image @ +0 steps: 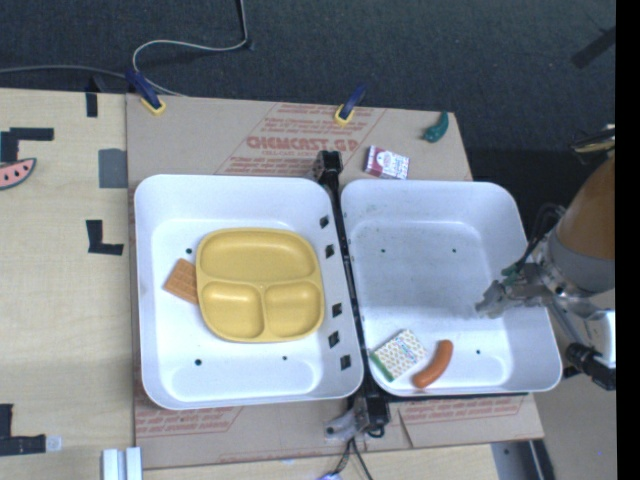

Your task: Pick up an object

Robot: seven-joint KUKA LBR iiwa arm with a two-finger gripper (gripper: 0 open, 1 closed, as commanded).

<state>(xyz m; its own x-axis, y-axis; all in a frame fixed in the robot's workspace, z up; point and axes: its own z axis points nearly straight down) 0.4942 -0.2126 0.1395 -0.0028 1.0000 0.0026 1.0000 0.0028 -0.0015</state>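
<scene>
1. The bench carries a cardboard sheet (300, 143) with red printing, and on it two shallow white bins stand side by side, touching along their inner edges.
2. The left bin (160, 268) holds a yellow divided tray (262, 282) with three compartments. A brown cracker-like piece (181, 282) lies at the left edge of the tray, partly under it.
3. The right bin (430, 218) holds two small things in its near part: a small packet with a green and white pattern (398, 354) close to the near left corner, and an orange sausage (433, 364) just to the right of it. The two lie just beside each other; I cannot tell if they touch.
4. The arm (585, 238) comes in from the right, over the right wall of the right bin. The gripper (497, 298) is over the right side of this bin, farther back than the sausage and to its right, and apart from it.
5. The fingers are too small and blurred, so I cannot tell how far the claw is open. Nothing is seen between them.
6. On the cardboard behind the bins lies a small red and white packet (385, 162), and a teal object (436, 127) lies near the far right corner.
7. Two yellow and blue clamps (150, 98) sit on the far edge of the cardboard.
</scene>
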